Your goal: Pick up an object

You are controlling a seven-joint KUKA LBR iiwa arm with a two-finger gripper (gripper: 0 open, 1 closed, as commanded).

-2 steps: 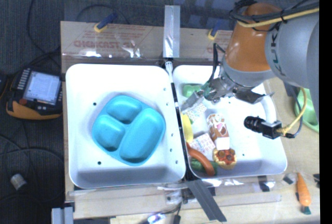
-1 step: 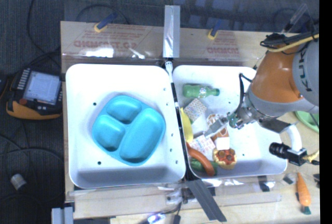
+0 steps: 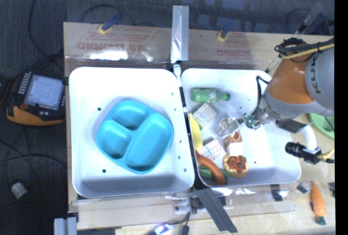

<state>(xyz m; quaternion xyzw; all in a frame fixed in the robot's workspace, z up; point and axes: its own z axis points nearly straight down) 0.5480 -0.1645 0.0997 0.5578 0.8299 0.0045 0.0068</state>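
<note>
My gripper hangs low over the right bin, just right of a shiny crumpled wrapper and a small brown piece. Nothing can be seen held by it. The right bin's left half holds a green bottle, a checkered packet, a yellow banana, a second patterned packet, a white box, a pizza-print item and a red-orange sausage shape.
A blue three-section plate lies in the left bin. The grey arm with its orange band reaches over the right bin's right wall. A handheld screen unit sits on the floor at left. An orange tool lies at the bench's lower right.
</note>
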